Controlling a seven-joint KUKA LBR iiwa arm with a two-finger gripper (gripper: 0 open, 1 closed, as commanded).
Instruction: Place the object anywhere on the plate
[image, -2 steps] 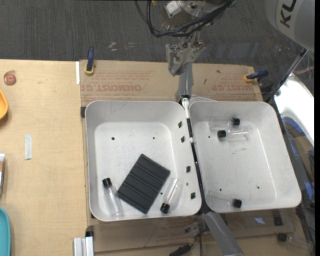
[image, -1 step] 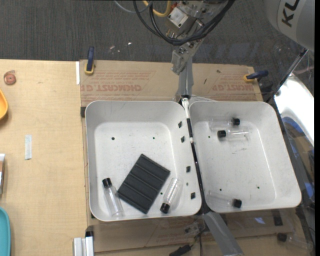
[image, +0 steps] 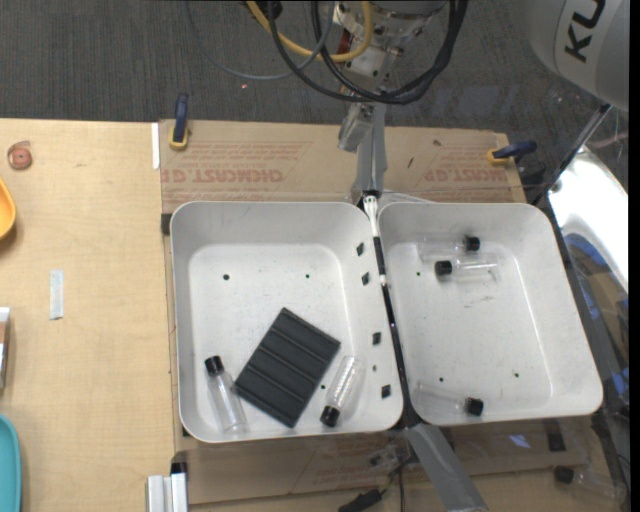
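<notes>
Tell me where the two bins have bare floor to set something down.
Left bin: free across the upper half, above the black ridged plate; crowded along the bottom, vials flanking it. Right bin: free through the middle, between the top vials and the bottom one.

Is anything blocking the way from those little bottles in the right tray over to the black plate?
Only the bins' adjoining walls, running between the right-bin vials and the black plate. The plate's top is bare; a left-side vial and a right-side vial flank it.
</notes>
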